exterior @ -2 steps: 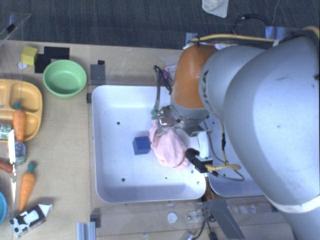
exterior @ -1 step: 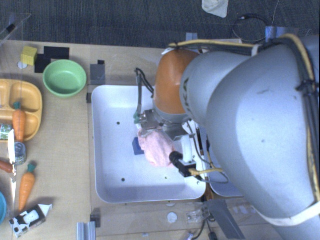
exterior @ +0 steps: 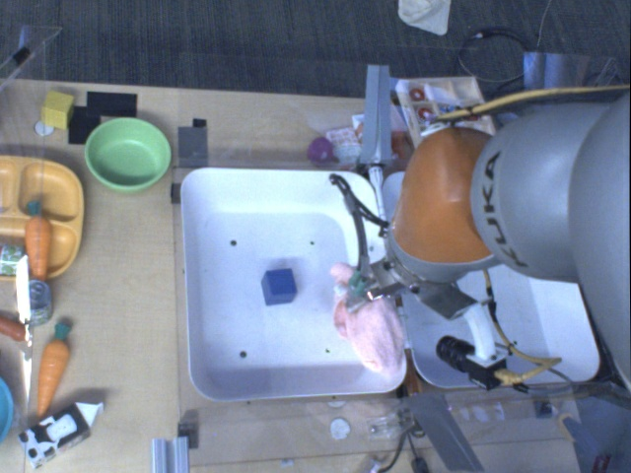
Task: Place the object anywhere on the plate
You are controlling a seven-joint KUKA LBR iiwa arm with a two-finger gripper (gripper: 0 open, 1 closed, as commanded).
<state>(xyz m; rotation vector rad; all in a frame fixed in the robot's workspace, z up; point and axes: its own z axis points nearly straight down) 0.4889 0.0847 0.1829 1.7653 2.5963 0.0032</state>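
jaws (exterior: 363, 286) sit at the bin's (exterior: 212, 377) right side, their state unclear; pink cloth (exterior: 373, 333) lies just beneath, blue cube (exterior: 279, 285) apart to their left.

Robotics lab: KUKA arm (exterior: 523, 195), white bins (exterior: 212, 294), bench (exterior: 118, 313).

The grey arm (exterior: 552, 195) with its orange band reaches in over the right edge of the left white bin (exterior: 227, 363). The gripper (exterior: 367, 286) sits low at that bin's right wall, right on top of a pink soft thing (exterior: 373, 333) bunched against the wall. A blue cube (exterior: 279, 285) rests near the bin's middle, well apart from the gripper. Left of the bin, on the bench, a green bowl (exterior: 127, 153) stands by its far corner, a yellow tray (exterior: 49, 200) further left, two carrots (exterior: 37, 246) nearby.
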